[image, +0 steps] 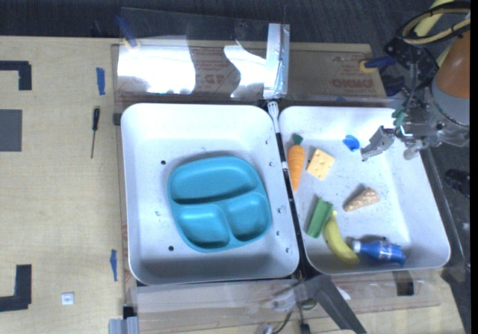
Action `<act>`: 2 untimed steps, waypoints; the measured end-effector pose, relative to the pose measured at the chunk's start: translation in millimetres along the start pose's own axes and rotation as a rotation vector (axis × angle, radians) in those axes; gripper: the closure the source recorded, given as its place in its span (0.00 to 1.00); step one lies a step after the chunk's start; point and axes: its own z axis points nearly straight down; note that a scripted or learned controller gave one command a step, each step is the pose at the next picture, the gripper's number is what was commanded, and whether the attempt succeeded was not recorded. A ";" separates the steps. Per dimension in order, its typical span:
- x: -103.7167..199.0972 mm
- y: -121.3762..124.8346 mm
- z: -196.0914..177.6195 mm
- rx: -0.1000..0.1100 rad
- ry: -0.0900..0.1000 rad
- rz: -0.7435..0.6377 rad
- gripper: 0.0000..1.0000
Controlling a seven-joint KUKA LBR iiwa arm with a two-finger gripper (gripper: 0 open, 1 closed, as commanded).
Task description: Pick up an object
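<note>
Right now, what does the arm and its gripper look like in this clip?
The arm enters at the right edge: a grey body with an orange band above the wrist. Black and yellow cables loop above it. The gripper is grey metal with two slim fingers. No markings are legible.

Carrot [296,164], cheese wedge [321,164], bread piece [361,199], green stick [319,217], banana [338,241], blue bottle [380,251] lying flat, small blue piece [351,143], scattered in right bin [433,209]

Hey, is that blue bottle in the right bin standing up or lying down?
Lying down. The blue bottle rests on its side near the front of the right bin, its length along the bin floor, one end against the banana.
</note>
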 end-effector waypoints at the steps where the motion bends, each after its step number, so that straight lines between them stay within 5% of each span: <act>1: 15.0 -71.4 118.9 -0.003 -0.001 -0.039 0.00; 2: 30.9 -3.8 135.1 -0.012 -0.004 -0.050 0.00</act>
